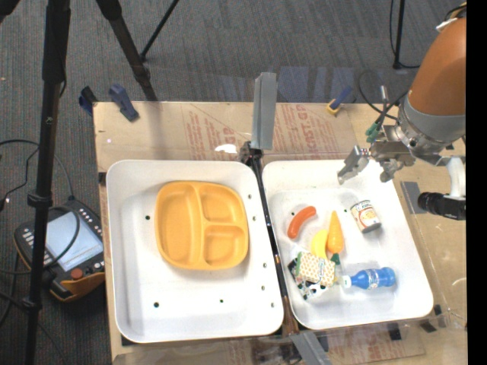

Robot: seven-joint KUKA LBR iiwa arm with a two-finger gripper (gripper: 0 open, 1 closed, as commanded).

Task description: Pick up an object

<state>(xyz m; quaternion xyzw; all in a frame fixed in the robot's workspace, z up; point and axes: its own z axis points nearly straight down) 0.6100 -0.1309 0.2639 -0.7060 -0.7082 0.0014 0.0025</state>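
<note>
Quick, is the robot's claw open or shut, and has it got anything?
Gripper: open, holding nothing, up over the back of the right bin, above the small can.

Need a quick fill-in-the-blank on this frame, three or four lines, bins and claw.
The yellow divided plastic plate lies in the ___ white bin.
The claw hangs over the ___ white bin.
The small clear bottle has a ___ label.
The plate has ___ compartments.

Missing words: left; right; blue; three
</note>
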